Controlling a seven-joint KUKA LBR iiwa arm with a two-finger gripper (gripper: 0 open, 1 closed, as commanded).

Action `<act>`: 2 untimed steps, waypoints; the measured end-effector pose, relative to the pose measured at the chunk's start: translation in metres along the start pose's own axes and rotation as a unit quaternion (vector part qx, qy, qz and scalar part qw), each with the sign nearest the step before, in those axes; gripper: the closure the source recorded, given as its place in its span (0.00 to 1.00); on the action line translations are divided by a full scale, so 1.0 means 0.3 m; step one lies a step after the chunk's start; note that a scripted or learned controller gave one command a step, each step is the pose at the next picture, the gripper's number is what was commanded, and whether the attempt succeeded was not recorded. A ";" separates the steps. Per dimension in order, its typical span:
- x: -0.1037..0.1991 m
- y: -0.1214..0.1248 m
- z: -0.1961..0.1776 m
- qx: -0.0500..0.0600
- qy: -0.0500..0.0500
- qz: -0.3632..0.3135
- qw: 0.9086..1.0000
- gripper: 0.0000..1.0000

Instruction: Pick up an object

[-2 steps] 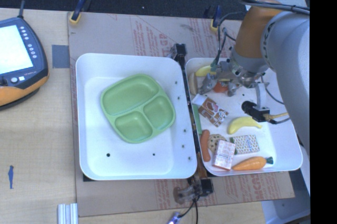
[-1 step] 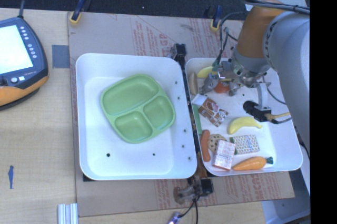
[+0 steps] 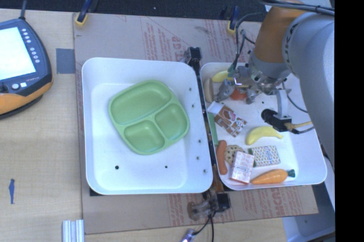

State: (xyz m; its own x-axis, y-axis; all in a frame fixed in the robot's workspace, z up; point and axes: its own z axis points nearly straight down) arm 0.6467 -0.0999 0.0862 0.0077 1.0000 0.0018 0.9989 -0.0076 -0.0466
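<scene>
The right bin (image 3: 310, 170) holds several toy food items: a brown and white packet (image 3: 229, 119), a yellow banana (image 3: 263, 134), an orange carrot (image 3: 270, 176), a red and white box (image 3: 243, 167) and a patterned card (image 3: 265, 154). My gripper (image 3: 238, 87) is low over the far left part of this bin, under the orange-banded wrist (image 3: 276, 30). A red item (image 3: 239, 95) and a yellow item (image 3: 220, 76) lie partly hidden right beside it. Whether anything is held is hidden by the gripper body.
The left bin (image 3: 94, 121) holds a green divided plate (image 3: 149, 116). A cookie (image 3: 232, 151), an orange stick (image 3: 221, 157) and a green stick (image 3: 212, 124) lie along the right bin's left wall. A tablet controller (image 3: 20, 65) rests at far left.
</scene>
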 end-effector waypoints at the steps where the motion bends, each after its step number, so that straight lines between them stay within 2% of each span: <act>1: -0.038 0.005 -0.035 -0.005 0.001 -0.001 1.000 0.00; 2: -0.025 0.004 -0.005 -0.003 -0.001 0.000 1.000 0.00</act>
State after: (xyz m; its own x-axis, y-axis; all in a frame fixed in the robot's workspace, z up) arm 0.6479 -0.1074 0.0874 0.0070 1.0000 0.0006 0.9992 -0.0070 -0.0400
